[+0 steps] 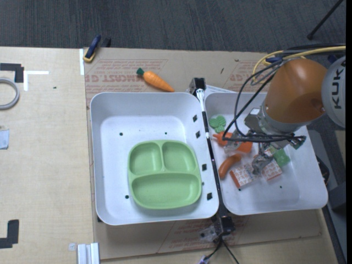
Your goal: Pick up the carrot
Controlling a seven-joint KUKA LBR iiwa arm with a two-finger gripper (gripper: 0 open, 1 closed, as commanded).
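An orange carrot (156,80) with a green top lies on the cardboard behind the left bin (110,125), outside both bins. My gripper (259,161) hangs low in the right bin (297,194), under the orange wrist band (294,92), among the small items there. It is far to the right of that carrot. An orange elongated piece (227,165) lies just left of the gripper, and an orange-red item (230,141) sits a little behind it. Nothing visibly hangs from the gripper.
A green divided plate (164,174) rests in the left bin. The right bin also holds a green leafy piece (218,122), a green block (282,158) and red-and-white packets (242,176). A blue-and-yellow clip (92,48) lies at the cardboard's far edge.
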